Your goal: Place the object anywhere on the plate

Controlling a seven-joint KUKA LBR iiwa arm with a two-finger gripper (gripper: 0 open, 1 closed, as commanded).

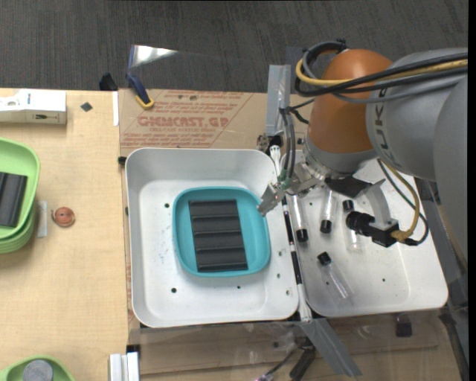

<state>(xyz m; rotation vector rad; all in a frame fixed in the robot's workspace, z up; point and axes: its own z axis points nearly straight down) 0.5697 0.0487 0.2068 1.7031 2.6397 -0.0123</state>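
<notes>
Scene bright, evenly lit from above; no harsh hotspots. White bins (216, 309) near overexposure, surface detail washed out. Soft shadow inside left bin along upper and left walls. Teal plate (256, 249) shows mild sheen on rim. Orange band (349, 97) carries broad soft highlight on top. Clear film (152, 53) at top glints strongly. Dark floor (223, 22) at top dim, grainy. Focus fairly sharp at centre; small items in right bin slightly soft. Arm (428, 111) at right edge looms large, slightly blurred.

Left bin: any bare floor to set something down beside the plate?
In the left bin, bare strips border the teal plate on the left wall side and the near edge. The top right corner is crowded by the gripper.
</notes>
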